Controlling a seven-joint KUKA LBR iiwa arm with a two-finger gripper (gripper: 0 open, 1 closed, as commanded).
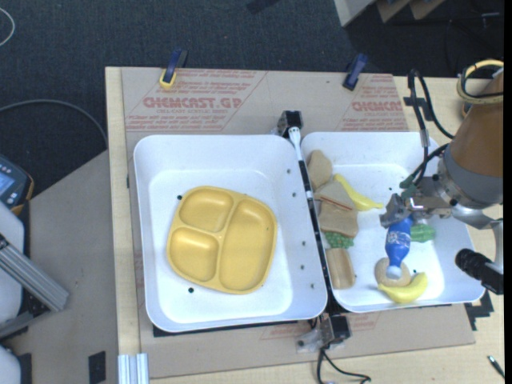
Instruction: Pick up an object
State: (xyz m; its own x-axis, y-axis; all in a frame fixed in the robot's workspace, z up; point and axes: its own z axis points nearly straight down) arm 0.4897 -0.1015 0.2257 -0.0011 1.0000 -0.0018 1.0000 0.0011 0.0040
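From above, we see our gripper (pixel 402 211) low over the right bin (pixel 364 298), but cannot tell its grip state. A blue bottle (pixel 398 243) lies just below it, a banana (pixel 405 287) beyond; the yellow tray (pixel 222 239) sits well left.

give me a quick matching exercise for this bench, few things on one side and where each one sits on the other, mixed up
Things:
1. yellow divided tray
2. banana
3. blue bottle
4. blue clamp

Places:
A. front edge of the right bin
B. far edge of the bench board
C. middle of the left bin
D. right bin, just under the gripper

Pairs: 1-C, 2-A, 3-D, 4-B
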